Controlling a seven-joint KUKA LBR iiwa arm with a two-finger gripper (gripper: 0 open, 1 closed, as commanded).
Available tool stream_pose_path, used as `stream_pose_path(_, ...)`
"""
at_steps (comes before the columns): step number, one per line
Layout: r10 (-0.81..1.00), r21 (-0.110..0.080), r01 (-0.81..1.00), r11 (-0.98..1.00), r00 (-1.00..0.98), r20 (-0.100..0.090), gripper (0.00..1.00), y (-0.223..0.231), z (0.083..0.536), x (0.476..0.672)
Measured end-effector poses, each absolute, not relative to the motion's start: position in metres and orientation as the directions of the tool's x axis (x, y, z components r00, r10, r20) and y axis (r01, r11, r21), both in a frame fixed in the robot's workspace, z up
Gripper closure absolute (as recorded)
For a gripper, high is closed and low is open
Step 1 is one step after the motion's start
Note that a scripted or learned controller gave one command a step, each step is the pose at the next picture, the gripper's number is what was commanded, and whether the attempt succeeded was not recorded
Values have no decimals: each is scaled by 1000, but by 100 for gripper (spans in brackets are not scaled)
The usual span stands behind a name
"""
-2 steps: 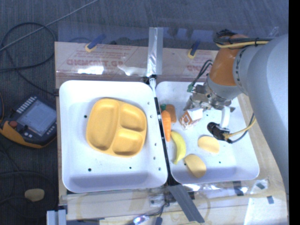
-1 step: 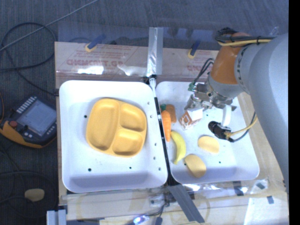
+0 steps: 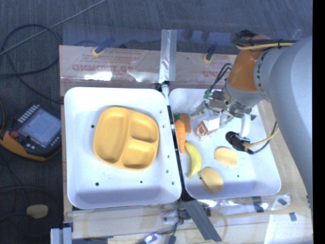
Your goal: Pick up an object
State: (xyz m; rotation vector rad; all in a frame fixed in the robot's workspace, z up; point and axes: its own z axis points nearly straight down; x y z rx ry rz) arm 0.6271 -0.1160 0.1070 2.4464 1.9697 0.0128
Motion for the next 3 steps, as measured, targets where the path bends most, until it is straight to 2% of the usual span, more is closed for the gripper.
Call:
stream_pose_path(1,971,-2,971,-239,239,-2,0,-130,113,581)
stream_pose_path(2,993,14,993,-117,117,-2,0,-130,90,549)
stream_pose_path(3,993,14,993,-117,117,2,100,-130,100,550)
